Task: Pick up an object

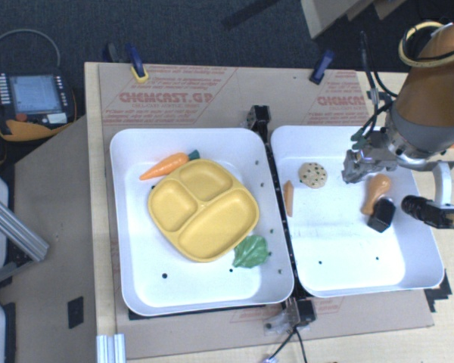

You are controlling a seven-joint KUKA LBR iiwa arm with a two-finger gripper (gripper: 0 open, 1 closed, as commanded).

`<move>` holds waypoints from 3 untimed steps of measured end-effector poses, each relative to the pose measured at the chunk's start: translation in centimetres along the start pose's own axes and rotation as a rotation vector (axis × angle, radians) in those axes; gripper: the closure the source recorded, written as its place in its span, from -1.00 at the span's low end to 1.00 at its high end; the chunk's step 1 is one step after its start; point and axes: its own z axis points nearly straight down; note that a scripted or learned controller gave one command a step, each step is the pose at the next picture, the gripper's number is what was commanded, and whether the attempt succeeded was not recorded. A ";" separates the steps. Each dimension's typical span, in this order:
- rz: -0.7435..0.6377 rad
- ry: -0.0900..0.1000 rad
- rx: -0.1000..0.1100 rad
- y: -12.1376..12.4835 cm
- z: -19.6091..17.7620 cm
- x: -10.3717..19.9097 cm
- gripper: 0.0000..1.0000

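Hovering over the right bin point(408, 278), the end effector point(380, 203) has its dark finger beside an orange-brown object point(376, 191). Whether it grips it, I cannot tell. Lifting appears not yet done.

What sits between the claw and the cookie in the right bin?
Nothing visible. The claw hangs at the bin's right, beside an orange-brown piece; bare white bin floor separates it from the cookie to its left.
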 end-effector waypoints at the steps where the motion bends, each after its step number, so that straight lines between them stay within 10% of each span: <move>1: -0.005 0.002 0.001 1.1 -0.7 4.5 1.00; 3: -0.004 0.003 0.003 1.8 0.2 14.6 1.00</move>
